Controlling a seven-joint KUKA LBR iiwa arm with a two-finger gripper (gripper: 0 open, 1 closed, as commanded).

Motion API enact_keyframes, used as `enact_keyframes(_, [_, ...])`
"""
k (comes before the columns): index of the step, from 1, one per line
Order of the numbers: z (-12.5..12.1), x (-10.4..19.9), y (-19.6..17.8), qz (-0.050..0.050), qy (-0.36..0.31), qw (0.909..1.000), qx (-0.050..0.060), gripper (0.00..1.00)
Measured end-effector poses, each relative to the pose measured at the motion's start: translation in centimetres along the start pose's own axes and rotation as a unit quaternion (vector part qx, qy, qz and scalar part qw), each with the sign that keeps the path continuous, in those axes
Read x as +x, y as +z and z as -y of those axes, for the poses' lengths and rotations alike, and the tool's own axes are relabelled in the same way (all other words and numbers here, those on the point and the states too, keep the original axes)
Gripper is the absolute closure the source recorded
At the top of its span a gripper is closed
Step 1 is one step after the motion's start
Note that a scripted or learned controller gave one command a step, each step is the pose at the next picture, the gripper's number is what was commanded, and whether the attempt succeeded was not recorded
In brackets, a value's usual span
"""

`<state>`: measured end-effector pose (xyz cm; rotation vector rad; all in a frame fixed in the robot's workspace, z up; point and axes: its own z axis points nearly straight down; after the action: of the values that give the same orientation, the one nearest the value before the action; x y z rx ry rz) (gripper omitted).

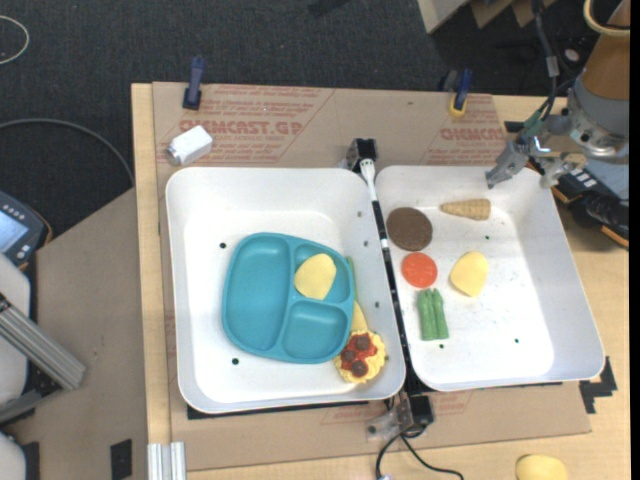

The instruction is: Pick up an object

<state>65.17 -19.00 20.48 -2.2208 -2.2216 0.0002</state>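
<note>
Five food items lie in the right bin; claw hovers at its far rim, grip state indiscernible.

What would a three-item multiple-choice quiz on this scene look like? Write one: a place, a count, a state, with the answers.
1. Where does the blue tray lie?
A. left bin
B. right bin
C. on the floor

2. How many things lie loose in the right bin?
A. two
B. five
C. eight

3. What is the gripper doing?
A. lifting the tray
B. pressing on the red disc
C. hanging by the right bin's far rim, touching no food

Answers: 1 A, the tray fills the left bin. 2 B: cone, brown disc, red disc, yellow piece, green beans. 3 C, no food lies at its tip.
</note>
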Motion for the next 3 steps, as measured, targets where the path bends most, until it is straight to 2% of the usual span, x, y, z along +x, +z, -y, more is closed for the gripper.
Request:
enact_keyframes(1, [6.2, 3.0, -3.9, -0.001, 0.0, 1.0, 0.001, 0.0])
enact_keyframes(2, [12.8, 3.0, -6.3, -0.001, 0.001, 1.0, 0.001, 0.0])
enact_keyframes(3, [17.7, 5.7, 4.3, -0.003, 0.001, 1.0, 0.007, 0.0])
